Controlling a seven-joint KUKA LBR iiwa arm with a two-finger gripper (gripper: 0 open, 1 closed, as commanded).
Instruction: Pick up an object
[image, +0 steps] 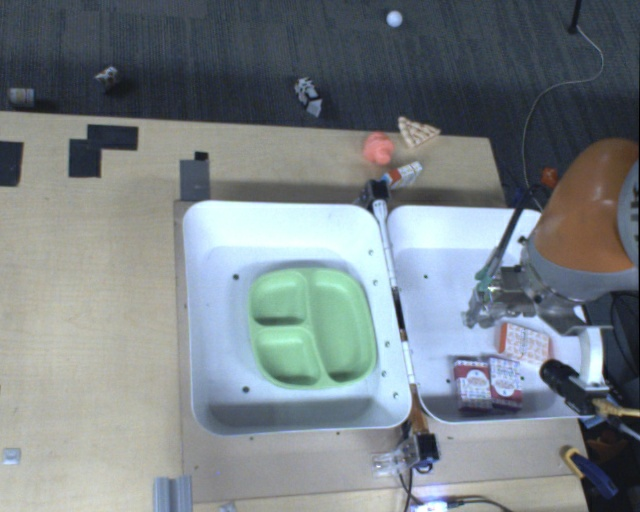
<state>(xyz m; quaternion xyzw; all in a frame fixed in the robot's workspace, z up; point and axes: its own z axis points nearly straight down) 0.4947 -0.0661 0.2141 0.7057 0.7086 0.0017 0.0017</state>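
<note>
In the right bin (440, 250) lie an orange-and-white flat packet (524, 343) and two dark red small boxes (489, 385) side by side near the front wall. My gripper (487, 308) hangs over the right bin, just left of and above the orange packet. Nothing shows between its fingers. The arm's orange band (590, 215) covers the bin's right side.
The left bin (215, 300) holds a green three-compartment tray (311, 325). Behind the bins on the bench lie a pink ball (378, 148), a wedge-shaped item (418, 131) and a small tube (404, 176). Cables and clips sit at the front edge.
</note>
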